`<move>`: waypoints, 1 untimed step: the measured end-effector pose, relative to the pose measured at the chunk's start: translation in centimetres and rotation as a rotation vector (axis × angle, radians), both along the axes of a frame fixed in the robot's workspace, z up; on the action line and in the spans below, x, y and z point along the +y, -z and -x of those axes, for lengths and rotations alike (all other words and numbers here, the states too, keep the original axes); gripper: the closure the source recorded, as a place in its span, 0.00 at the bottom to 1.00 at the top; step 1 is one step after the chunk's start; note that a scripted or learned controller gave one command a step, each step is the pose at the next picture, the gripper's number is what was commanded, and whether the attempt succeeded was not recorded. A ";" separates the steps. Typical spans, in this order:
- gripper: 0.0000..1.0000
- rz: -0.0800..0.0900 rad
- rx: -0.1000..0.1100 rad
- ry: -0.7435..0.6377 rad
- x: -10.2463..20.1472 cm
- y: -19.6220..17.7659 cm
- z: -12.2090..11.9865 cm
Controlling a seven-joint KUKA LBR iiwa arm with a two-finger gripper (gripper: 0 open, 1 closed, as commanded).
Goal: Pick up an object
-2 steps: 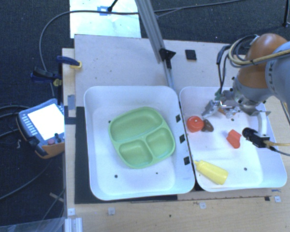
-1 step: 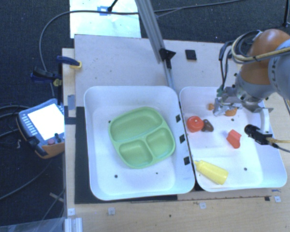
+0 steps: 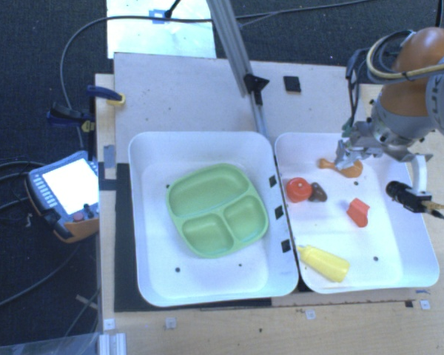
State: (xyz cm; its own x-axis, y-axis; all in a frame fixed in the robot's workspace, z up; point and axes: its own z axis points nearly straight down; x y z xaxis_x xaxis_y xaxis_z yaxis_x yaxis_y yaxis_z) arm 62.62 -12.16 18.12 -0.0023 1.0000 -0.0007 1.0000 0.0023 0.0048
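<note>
Hand [image 3: 348,156] low in right bin [image 3: 414,272], upper right of frame, touching orange toy [image 3: 343,168]; grip state impossible to tell. Green tray [image 3: 217,208] in left bin [image 3: 152,272].

In my right bin lie four small things: an orange duck-shaped toy [image 3: 340,166] near the far wall, a red-orange ball [image 3: 298,189] touching a dark brown lump [image 3: 319,193], a red block [image 3: 358,212], and a yellow bottle [image 3: 324,262] lying flat

Green tray [image 3: 217,210], left bin [image 3: 152,272]
</note>
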 end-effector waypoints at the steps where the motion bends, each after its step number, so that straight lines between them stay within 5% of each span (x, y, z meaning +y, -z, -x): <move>1: 1.00 0.000 -0.001 -0.002 0.0 -4.7 -0.1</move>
